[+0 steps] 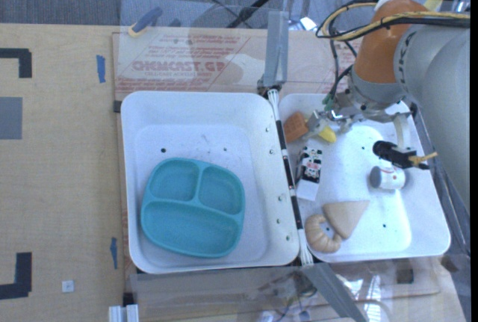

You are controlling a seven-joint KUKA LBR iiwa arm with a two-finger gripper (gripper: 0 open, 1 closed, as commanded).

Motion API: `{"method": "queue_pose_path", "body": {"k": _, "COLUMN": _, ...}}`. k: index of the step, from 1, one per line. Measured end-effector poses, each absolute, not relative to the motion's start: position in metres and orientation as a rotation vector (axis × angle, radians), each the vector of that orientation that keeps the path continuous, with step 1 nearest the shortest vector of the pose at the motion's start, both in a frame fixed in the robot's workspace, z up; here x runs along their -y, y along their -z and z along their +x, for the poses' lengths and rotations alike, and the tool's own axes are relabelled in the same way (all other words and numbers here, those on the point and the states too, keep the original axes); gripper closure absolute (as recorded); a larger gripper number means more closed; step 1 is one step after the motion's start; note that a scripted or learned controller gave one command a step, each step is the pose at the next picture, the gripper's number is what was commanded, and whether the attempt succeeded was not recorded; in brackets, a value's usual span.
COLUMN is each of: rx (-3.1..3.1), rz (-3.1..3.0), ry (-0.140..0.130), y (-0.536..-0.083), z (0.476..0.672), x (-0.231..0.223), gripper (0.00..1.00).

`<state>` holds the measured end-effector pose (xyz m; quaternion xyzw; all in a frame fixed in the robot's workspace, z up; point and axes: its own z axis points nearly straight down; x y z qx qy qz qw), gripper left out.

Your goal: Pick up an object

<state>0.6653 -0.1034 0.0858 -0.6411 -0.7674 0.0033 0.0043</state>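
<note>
Two white bins side by side. Over the far left part of the right bin (427, 232), the gripper (328, 119), low down on the grey arm (441, 74). Too hard to tell if pinched together or spread apart. Just beside it, a small yellow piece (326, 135) and an orange-brown lump (296, 126). Nearer, a black-and-white box (311, 164), a tan cone (346, 217) and a brown roll (323, 232). To the right, a white cup (386, 178). In the left bin (187, 105), a blue-green plate (194, 207).
</note>
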Motion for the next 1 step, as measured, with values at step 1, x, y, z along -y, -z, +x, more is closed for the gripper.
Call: {"method": "queue_pose_path", "body": {"k": 1, "rx": 2.403, "rz": -2.004, "ry": -0.026, "y": -0.0940, "z": 0.6628, "x": 0.1056, "gripper": 1.00}}
